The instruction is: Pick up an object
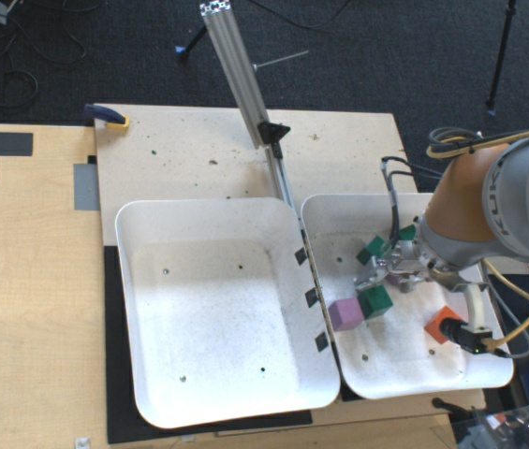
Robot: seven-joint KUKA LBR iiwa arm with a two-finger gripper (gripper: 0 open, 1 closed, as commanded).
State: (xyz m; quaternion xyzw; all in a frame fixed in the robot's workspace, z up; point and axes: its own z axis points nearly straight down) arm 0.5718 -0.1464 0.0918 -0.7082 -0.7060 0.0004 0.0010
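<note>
My gripper [384,277] hangs low over the middle of the right bin [414,382], with the orange-banded arm [461,209] coming in from the right. A dark green block [375,301] lies just below the gripper, touching or nearly touching it. A purple cube [345,313] sits to that block's left, close against it. Another green block [371,249] lies just above the gripper, and a small green piece [406,235] peeks out beside the wrist. A red-orange block [443,326] rests further right in the same bin.
The left bin [152,251] stands beside the right one, with black clips [309,297] along the shared wall. A slanted aluminium rail [241,73] rises behind the bins. Cables [489,335] trail from the arm over the right bin's right side.
</note>
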